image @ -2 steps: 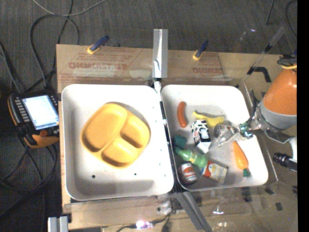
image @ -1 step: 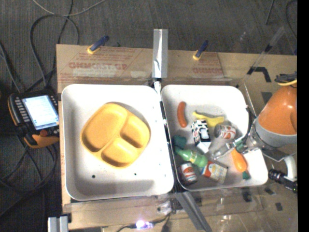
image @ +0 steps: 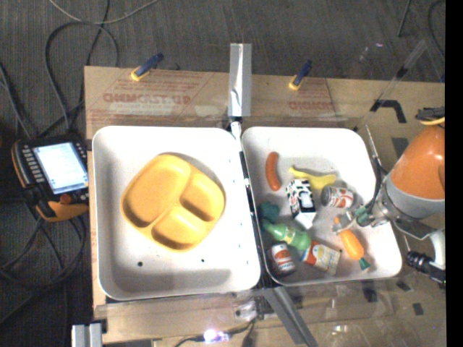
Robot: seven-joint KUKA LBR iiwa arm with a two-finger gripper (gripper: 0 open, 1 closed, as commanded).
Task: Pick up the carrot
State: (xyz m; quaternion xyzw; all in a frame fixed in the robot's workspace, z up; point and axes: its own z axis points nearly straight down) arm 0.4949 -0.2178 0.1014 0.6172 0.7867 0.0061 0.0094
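The carrot (image: 351,243), orange with a green tip, lies near the front right corner of the right bin (image: 255,186). My gripper (image: 361,216) hangs low over the bin's right side, just above and slightly right of the carrot's upper end. The grey wrist and its orange band (image: 423,166) come in from the right edge. The view is too small to tell whether the gripper touches the carrot.
The right bin also holds a sausage (image: 272,170), a banana (image: 313,172), a black-and-white carton (image: 300,196), a silver can (image: 337,196), a green bottle (image: 286,232), a red can (image: 282,259) and a small box (image: 324,257). A yellow divided plate (image: 173,201) sits in the left bin (image: 108,266).
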